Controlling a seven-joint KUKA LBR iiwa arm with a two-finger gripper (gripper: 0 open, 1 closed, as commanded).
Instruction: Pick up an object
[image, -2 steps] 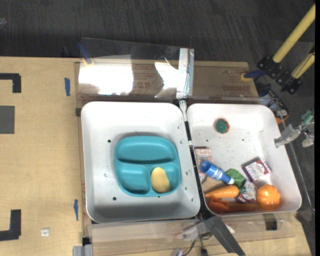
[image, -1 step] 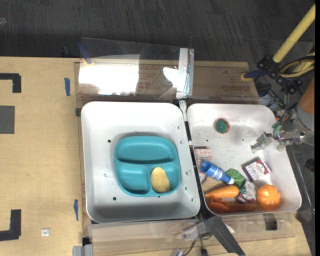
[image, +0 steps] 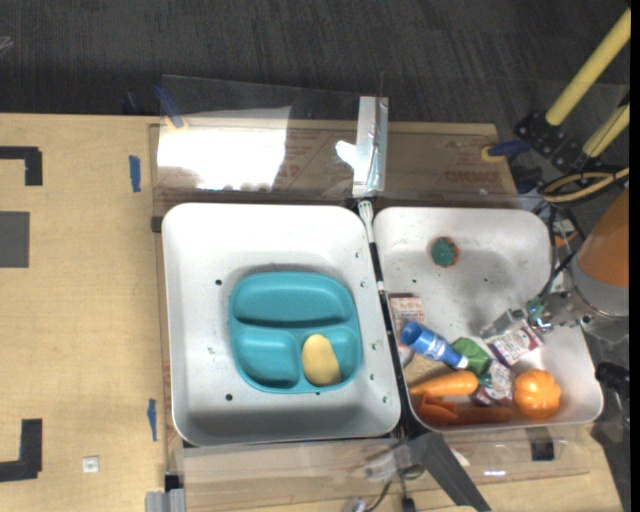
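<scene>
While the arm (image: 608, 262) reaches in from three o'clock, we see its grey body and orange band at the right edge of the camera view, with the gripper (image: 527, 318) hanging low over the right bin (image: 480, 232), toward that bin's three o'clock side. We cannot tell how the gripper is set, because its tip is small and blurs into the clutter beneath it; nothing is plainly caught in it. Just under the gripper, at about five o'clock from the bin's middle, lies a white and pink packet (image: 515, 346), and we cannot say whether the two touch. At the bin's six o'clock edge a heap of objects lies close together: a carrot (image: 447, 386) lying flat, an orange fruit (image: 537, 393) near the five o'clock corner, a green block (image: 472, 354) between them and a little higher, and a blue and white bottle (image: 430, 343) on its side, touching the green block at its nine o'clock. A small printed card (image: 405, 306) rests against the bin's nine o'clock wall. Well apart from the heap, at twelve o'clock in the same bin, a small round teal and red object (image: 444, 251) sits alone. Across the divider, the left bin (image: 200, 300) holds a teal compartment tray (image: 293, 328) near its middle, and a yellow lemon-like fruit (image: 320, 359) sits in the tray's five o'clock compartment. Behind both bins, at twelve o'clock, we see a clear plastic sheet (image: 260, 150) lying on the bench (image: 70, 300).
</scene>
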